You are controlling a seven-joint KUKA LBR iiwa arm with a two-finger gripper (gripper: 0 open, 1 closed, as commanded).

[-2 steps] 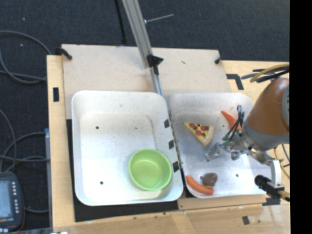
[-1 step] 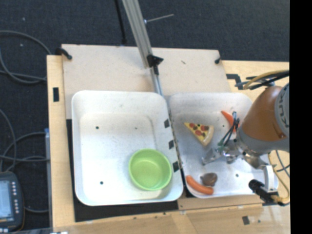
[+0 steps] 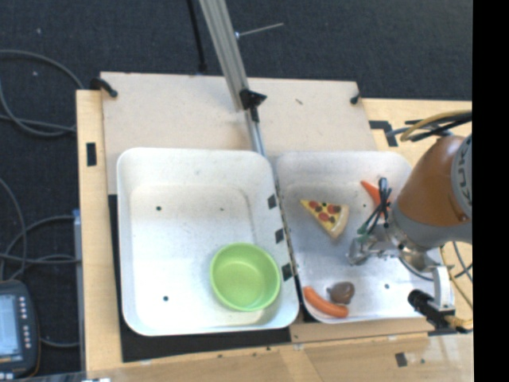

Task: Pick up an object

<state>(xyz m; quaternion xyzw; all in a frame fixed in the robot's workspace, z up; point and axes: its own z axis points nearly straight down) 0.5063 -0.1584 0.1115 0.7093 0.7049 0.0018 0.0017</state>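
End effector (image 3: 359, 253) hovers beside pizza slice (image 3: 326, 215) in right bin (image 3: 318, 173).

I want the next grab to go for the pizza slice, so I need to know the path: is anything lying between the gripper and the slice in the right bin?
Nothing visible does. The gripper hangs over bare floor of the right bin, with the pizza slice just up-left of it across an open patch.

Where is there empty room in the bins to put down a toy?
The left bin is mostly bare: only the green bowl sits in its near right corner. The right bin is crowded with the pizza slice, hot dog, brown lump and arm; its far left corner is free.
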